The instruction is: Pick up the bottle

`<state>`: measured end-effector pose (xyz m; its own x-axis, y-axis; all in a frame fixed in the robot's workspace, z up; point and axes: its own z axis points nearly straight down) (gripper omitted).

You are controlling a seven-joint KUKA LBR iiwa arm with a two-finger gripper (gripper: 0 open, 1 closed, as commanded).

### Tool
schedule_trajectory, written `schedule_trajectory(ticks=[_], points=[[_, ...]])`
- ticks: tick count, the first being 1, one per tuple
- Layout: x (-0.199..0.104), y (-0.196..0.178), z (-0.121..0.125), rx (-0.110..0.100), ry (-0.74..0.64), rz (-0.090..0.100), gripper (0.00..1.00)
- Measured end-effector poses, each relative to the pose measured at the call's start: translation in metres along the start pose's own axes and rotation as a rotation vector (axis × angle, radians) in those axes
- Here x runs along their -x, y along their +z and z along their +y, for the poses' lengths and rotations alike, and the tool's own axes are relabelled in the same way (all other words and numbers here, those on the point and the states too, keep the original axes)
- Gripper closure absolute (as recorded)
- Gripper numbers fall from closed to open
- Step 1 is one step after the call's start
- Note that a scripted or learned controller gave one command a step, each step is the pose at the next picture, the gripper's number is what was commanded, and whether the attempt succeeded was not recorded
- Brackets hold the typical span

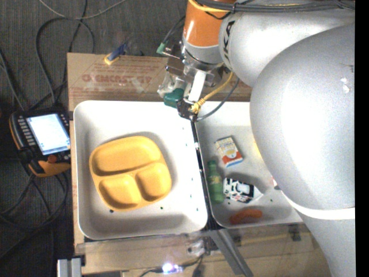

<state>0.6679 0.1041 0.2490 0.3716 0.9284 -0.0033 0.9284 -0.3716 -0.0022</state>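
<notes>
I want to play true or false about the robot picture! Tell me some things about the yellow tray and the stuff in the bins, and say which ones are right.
1. The yellow tray lies in the left bin. True.
2. The green bottle lies on the yellow tray. False: it lies in the right bin, near the dividing edge.
3. The gripper is above the bins' far edge. True.
4. The small orange-and-white box lies in the left bin. False: it lies in the right bin.
5. The tray has three compartments. True.
</notes>
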Motion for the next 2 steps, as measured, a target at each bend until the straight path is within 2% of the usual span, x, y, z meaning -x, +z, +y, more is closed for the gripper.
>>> schedule_trajectory(ticks=[1,2], points=[[0.016,0.029,0.006,-0.002,0.220,0.000,1.00],[0.034,0.014,-0.082,-0.005,0.523,-0.001,1.00]])
